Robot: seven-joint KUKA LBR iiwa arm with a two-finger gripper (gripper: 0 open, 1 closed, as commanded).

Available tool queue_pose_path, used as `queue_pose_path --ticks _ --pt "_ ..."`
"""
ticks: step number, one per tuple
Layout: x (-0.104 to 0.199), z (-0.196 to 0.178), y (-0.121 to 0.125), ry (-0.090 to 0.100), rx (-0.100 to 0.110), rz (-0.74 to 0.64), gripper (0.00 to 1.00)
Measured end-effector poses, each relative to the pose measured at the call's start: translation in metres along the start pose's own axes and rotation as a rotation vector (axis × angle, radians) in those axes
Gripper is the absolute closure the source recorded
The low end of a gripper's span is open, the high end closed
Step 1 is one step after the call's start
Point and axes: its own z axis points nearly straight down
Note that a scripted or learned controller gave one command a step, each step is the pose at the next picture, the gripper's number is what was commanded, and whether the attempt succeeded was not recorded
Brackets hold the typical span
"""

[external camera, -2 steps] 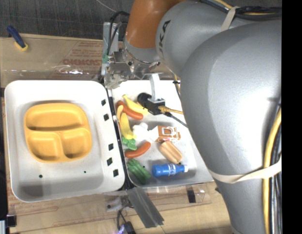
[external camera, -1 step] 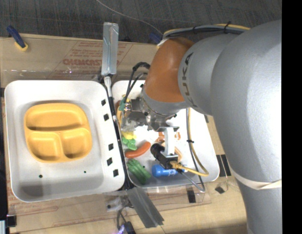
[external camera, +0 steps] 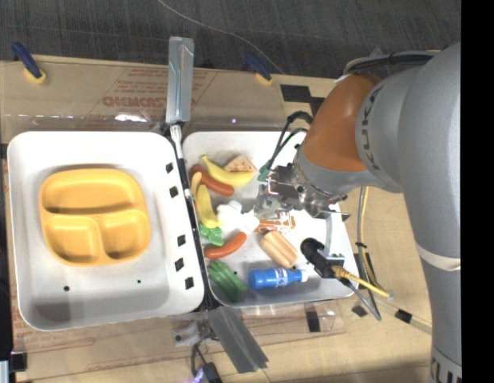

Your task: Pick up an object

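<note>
the claw (external camera: 272, 204) hangs low over the middle of the right bin (external camera: 330, 287); its state cannot be told. directly beside it lie a hot dog bun (external camera: 278, 248), a blue bottle (external camera: 272, 278), sausages (external camera: 225, 246) and bananas (external camera: 227, 171). the left bin (external camera: 23, 214) holds a yellow divided tray (external camera: 93, 214).

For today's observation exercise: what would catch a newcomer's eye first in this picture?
The big grey arm with its orange band reaching in from the right over the right bin. Next, the yellow compartment tray lying alone in the left bin. Then the right bin's colourful clutter: a banana, a blue bottle.
</note>
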Motion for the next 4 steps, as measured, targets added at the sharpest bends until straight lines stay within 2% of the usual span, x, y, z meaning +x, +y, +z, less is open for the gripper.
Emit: queue_pose_path --ticks 1,2,3,4 --pt "0.017 0.09 0.096 0.003 0.007 0.118 0.0" --pt "0.033 0.029 0.098 0.001 -0.007 -0.445 0.0" --pt "0.024 0.074 0.111 0.002 -0.001 0.049 0.0" --pt "0.025 -0.012 0.033 0.004 -0.003 -0.17 0.0"
